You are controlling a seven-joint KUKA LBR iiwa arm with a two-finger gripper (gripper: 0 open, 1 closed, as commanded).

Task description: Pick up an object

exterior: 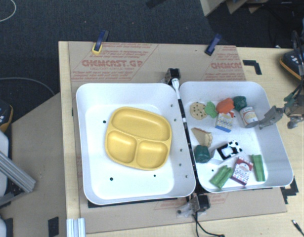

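Near edge of the right bin (282,154) first: a green stick-shaped piece (220,176) lying diagonally, a red-and-white packet (241,172) just beside it, then another green piece (258,167) standing roughly along the bin's right wall. Slightly further back: a dark teal lump (202,154), a black-and-white item (230,150), a tan wedge (203,136).

Mid to far part of that bin: a blue-and-white packet (224,122), a cookie (197,110) touching a green leafy piece (210,109), an orange-red item (225,105), a dark green item (239,102), and a small white can (248,115) with a red label.

Key relation: the gripper (268,117) sits at the right bin's right rim, mid-depth, coming in from the right. The can is the closest candidate, just beside the gripper tip on its left, and looks like it lies tilted rather than upright. Everything else is further left or nearer the camera. I judge the can the likely target; the move is a short shift left, then down.

Gripper state: can't tell. I see one grey finger-like part pointing left, too small and blurred to read the opening. Nothing visibly between its tips, so I'm not calling a grasp. It may be touching the can's side or only near it; can't resolve.

Left bin (87,147) holds a yellow divided tray (138,138), well apart from the gripper. Both bins sit on the desk (67,83).
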